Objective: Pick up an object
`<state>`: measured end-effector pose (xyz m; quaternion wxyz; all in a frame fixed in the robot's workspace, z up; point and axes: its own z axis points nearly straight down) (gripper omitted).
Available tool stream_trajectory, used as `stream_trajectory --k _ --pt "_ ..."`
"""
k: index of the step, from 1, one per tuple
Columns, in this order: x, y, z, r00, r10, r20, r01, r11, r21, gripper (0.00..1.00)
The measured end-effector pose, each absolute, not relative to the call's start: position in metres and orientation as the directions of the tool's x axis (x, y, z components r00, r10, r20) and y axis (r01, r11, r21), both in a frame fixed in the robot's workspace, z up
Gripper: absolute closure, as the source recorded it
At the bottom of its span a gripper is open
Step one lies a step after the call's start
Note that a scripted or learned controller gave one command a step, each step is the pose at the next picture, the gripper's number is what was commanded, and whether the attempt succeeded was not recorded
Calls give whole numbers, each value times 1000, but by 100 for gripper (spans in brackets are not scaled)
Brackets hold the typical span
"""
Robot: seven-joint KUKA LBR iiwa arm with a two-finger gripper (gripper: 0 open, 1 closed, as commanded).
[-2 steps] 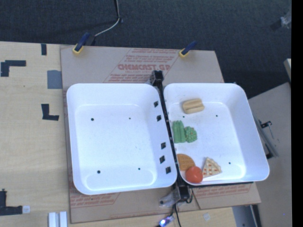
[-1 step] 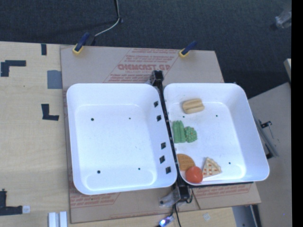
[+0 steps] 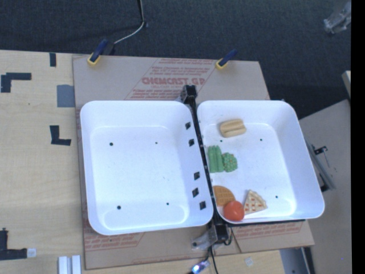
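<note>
You can see just a small part of the arm (image 3: 337, 15), a pale grey, blurred shape at the far upper right of your camera view, close to the right edge. It runs at a slant, with its upper end nearer the corner and its lower end jutting left. You can't tell from this which section of the arm it is, or its pose.

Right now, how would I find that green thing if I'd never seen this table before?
Look at the right white bin of the two side by side. Along its left wall, about halfway down, lies the green toy vegetable, below the tan bread roll and above the orange piece, red tomato and waffle wedge. It is the only green item.
</note>
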<state>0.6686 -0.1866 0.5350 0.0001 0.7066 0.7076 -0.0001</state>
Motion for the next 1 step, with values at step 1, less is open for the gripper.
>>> stream_trajectory --k 1 --pt "668 -226 534 2 1000 -3 1000 -2 0 100"
